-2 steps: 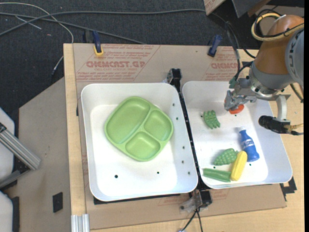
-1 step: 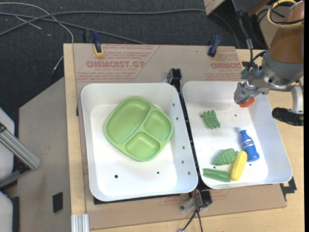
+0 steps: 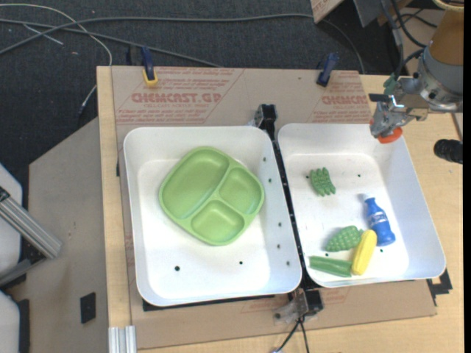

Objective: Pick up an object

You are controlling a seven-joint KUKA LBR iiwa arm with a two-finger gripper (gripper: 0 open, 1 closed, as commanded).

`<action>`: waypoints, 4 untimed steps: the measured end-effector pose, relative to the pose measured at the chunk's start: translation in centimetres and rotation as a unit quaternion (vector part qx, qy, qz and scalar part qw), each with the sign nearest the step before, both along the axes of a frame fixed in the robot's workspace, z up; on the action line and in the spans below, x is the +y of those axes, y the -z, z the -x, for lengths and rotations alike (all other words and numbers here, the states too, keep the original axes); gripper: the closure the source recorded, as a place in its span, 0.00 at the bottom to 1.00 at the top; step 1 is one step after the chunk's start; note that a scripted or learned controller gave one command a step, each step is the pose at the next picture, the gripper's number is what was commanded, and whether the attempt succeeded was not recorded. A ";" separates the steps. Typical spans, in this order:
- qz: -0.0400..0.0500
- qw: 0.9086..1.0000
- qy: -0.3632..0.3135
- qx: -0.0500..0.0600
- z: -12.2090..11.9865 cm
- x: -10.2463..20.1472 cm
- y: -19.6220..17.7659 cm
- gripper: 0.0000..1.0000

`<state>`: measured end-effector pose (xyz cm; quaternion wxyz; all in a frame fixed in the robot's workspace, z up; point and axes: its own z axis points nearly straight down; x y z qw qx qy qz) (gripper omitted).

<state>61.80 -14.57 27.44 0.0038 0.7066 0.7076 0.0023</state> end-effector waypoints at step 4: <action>-0.002 1.000 -0.002 0.007 6.5 21.0 4.4 1.00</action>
